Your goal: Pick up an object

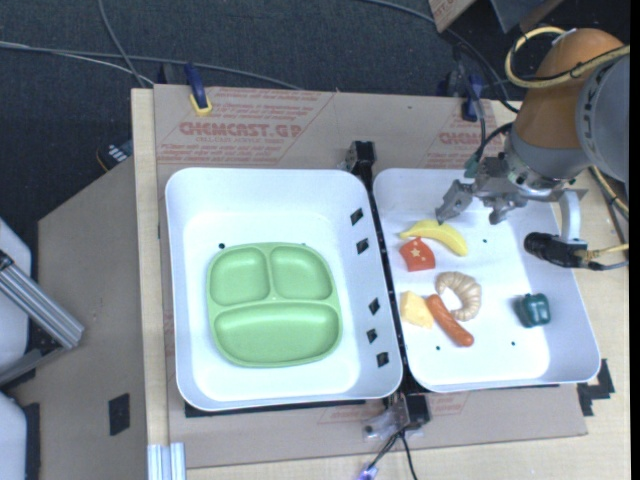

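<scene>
Objects number six in the right bin (560, 353): one banana (437, 235), strawberry (418, 255), shrimp (460, 293), cheese wedge (414, 309), carrot (450, 321), green piece (534, 310). One green tray (273, 303) fills the left bin (190, 268). Tool (478, 206) hovers open, empty, above the banana.

Yellow banana (437, 235) lies flat in right bin (560, 353), touching red strawberry (418, 255).

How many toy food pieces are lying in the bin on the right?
5: banana near the top, red strawberry just below, shrimp mid-bin, yellow wedge left, and carrot-like stick beside it. The green-blue item is unclear.
</scene>
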Action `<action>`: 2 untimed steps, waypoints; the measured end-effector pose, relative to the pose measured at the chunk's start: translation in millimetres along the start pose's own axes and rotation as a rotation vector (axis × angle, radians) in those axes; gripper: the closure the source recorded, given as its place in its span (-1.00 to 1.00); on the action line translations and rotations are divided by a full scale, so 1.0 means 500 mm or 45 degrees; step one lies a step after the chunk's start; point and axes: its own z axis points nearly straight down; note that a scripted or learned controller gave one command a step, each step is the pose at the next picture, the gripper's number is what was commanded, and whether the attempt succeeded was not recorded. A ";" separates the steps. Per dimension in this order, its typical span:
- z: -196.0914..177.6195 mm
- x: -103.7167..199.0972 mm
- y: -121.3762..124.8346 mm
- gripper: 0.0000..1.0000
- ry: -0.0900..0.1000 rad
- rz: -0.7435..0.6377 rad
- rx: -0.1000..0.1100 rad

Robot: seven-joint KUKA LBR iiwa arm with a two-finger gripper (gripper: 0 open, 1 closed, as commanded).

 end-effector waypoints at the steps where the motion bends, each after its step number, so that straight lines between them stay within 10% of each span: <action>1: -0.029 0.000 0.003 1.00 -0.001 0.000 -0.009; 2: -0.131 0.019 0.012 1.00 -0.003 -0.002 -0.016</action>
